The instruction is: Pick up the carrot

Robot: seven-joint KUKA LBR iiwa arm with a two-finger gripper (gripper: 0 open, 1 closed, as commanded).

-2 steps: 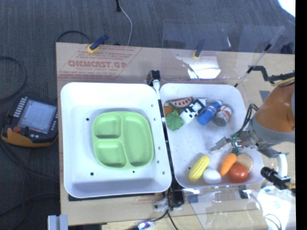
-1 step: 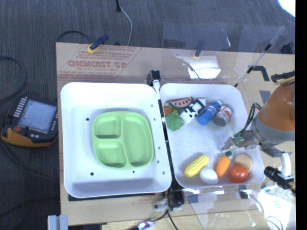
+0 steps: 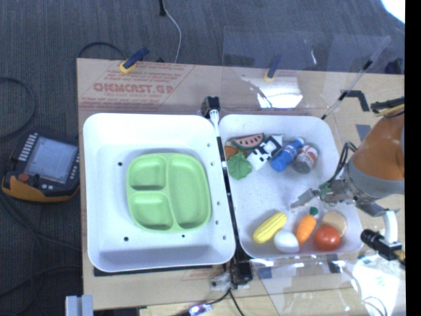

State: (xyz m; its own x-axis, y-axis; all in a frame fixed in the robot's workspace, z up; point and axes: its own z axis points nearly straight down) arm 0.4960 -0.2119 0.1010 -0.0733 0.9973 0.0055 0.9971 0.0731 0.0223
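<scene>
The orange carrot lies in the right bin near its front edge, with its green stub pointing toward the back. It sits between a white egg and a red tomato. My gripper hovers just behind and to the right of the carrot, over a beige round item. Its fingers are spread left and right, open, with nothing held between them. The grey arm with its orange band comes in from the right.
A yellow corn cob lies left of the egg. At the back of the right bin are a watermelon slice, a green leaf, a blue bottle and a can. The left bin holds a green divided plate.
</scene>
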